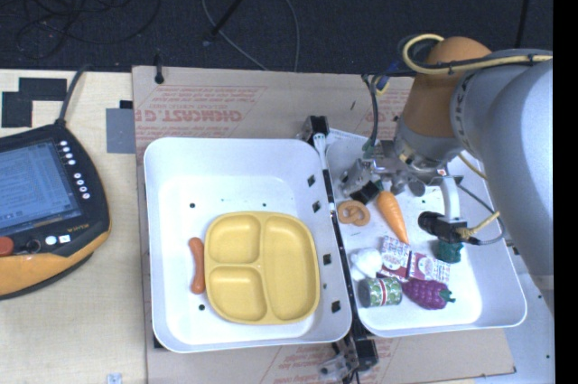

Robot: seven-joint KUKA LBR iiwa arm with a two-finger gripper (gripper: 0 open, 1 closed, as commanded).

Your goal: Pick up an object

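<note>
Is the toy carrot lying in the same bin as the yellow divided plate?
No, the carrot lies in the right bin near the pretzel, while the yellow plate sits in the left bin.

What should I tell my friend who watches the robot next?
End effector: low over the top of the right bin, just above the carrot and pretzel; nothing seen held.
Right bin also has a can, a purple toy and a red-and-white packet.
Left bin: yellow divided plate, with a sausage beside it.
Done: nothing picked up yet.
Left: grab one object and lift it.
</note>
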